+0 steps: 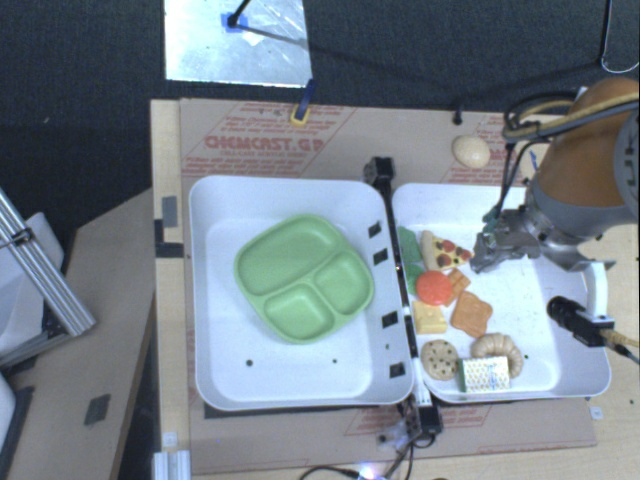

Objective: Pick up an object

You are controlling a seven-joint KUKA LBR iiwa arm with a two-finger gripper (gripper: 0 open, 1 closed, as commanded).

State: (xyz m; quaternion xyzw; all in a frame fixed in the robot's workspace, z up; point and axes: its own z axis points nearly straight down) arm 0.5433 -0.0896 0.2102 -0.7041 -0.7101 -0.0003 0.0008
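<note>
White plastic, right bin [530, 303]: contents listed from the near wall outward.
- Green-and-white packet [485, 374], against the near wall, touching a tan croissant [497, 346].
- Round cookie [437, 359], just beside the packet.
- Orange cracker [471, 313] and yellow cheese block [430, 318], side by side.
- Red tomato [434, 288], touching the cheese block.
- Pizza slice [445, 251], with a green strip [407, 248] along the bin's left wall.

All the toy food crowds the bin's left half, probably tumbled there, leaving bare floor on the arm's side for an approach.

Gripper [490, 251]: low over the right bin, just beside the pizza slice, with nothing visibly carried. Whether it is spread or pressed together cannot be told. Likeliest target, by nearness: the pizza slice.

Left bin [215, 268]: one green divided plate [303, 278], centred.

Farthest: pale egg [471, 151], outside both bins on the cardboard [260, 143].
</note>
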